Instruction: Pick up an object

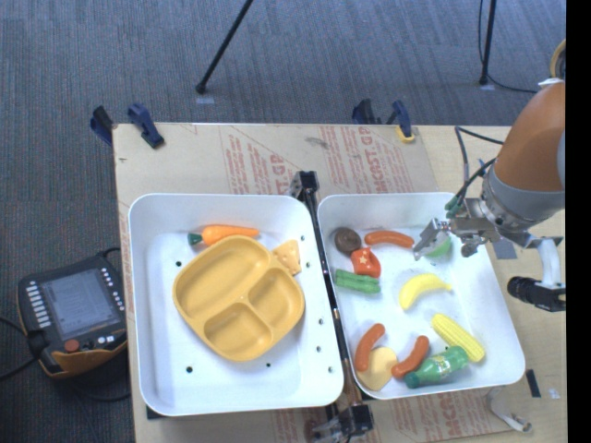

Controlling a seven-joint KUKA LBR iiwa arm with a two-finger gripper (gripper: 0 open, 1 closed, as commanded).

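Plywood bench [249, 155] on grey carpet [111, 44] bears two bins; end effector [441, 240] grip state unclear.

Robot lab: teach pendant [72, 312], clamped bench [277, 155].

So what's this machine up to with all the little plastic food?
A grey and orange robot arm reaches in from the right, and its gripper sits low over the upper part of the right bin, right by a small light-green piece. Whether it has hold of it is not clear. Its job is to pick something up. That bin also holds a banana, a corn cob, a tomato and sausages. The left bin has a yellow divided plate and a carrot.
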